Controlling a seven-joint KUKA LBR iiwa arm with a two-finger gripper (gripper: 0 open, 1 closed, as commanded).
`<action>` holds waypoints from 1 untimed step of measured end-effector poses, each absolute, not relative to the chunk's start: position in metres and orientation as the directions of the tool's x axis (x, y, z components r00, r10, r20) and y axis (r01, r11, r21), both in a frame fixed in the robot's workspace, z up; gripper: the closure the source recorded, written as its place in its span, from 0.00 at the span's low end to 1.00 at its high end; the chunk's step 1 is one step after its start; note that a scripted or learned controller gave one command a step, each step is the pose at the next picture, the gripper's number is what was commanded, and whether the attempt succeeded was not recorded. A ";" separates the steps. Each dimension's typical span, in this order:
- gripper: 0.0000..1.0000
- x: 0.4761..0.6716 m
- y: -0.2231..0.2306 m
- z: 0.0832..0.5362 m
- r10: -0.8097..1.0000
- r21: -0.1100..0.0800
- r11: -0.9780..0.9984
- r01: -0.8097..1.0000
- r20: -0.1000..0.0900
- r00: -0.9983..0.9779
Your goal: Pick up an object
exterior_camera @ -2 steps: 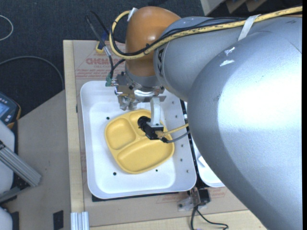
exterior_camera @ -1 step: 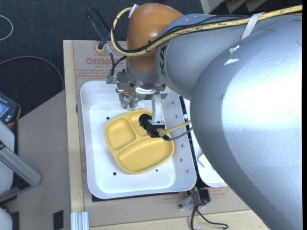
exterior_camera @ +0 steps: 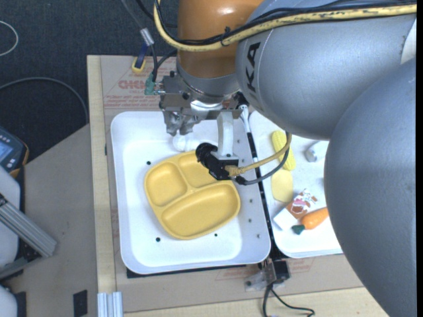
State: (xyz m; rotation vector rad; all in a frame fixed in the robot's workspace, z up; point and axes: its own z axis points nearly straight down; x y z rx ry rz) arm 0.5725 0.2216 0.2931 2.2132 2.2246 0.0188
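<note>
A carrot point(exterior_camera: 316, 218) and a small red-and-white item point(exterior_camera: 301, 204) lay in the right bin point(exterior_camera: 297, 244). In the left bin point(exterior_camera: 132, 243), a yellow divided tray point(exterior_camera: 192, 197) sat mid-floor. Beyond it, the end effector point(exterior_camera: 180, 132) hung low over a small white object point(exterior_camera: 180, 141) near the far wall. Whether it was open, I cannot tell. This looked like the approach-and-grasp step; next, closing squarely, then lifting straight.

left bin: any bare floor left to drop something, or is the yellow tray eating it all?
Left bin has bare floor left of the yellow tray, along the rim, and a strip below it at the near edge. Its far end is crowded: the tool hangs there. Right bin is cluttered with a carrot and corn.
</note>
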 end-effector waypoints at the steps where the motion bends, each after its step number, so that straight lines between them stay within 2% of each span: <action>1: 1.00 0.513 0.185 0.461 1.000 0.016 0.002 1.000 0.008 -0.002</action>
